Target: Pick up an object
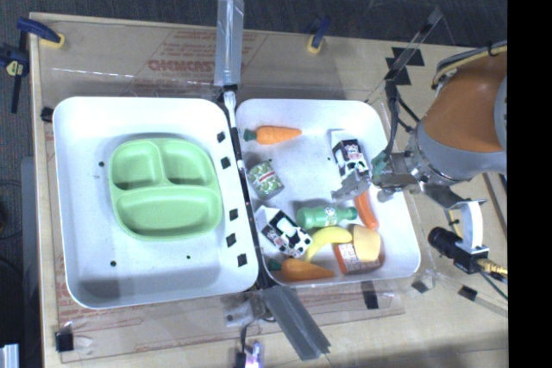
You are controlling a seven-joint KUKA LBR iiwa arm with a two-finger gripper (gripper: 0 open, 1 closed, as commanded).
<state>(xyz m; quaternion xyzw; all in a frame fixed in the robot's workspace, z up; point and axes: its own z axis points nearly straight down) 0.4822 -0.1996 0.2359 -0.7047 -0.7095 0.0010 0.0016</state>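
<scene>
Nearest the camera, a grey strip of tape (293, 325) ran along the near edge of the pale wooden bench (129, 56), just below where the two shallow white bins met. Black tape tabs marked the seam between the bins. Blue clamps (39, 33) gripped the bench at its far left corner, and another blue clamp (320, 36) sat on the far edge. A grey upright strip (229, 43) stood at the far end of the seam. Beyond the bench lay dark grey carpet.

The left white bin (78, 263) held a green plastic tray with three compartments (164, 188).

The right white bin (310, 112) held a jumble of toy food. An orange plastic carrot (274, 134) lay at the far side. A small green printed packet (265, 177) sat near the seam. A green bottle (325, 213) lay on its side in the middle, with a yellow banana (328, 240) just nearer. A black-and-white patterned carton (286, 233) touched the banana's left end. A second orange carrot (304, 271) lay at the near edge, beside an orange-and-yellow boxed item (358, 252).

The grey arm with its orange band (466, 112) reached in from the right. Its two-finger gripper (355, 175) hung low over the right side of the right bin, close to another black-and-white carton (348, 152). Whether its fingers were spread or closed, and whether they held anything, could not be told.
</scene>
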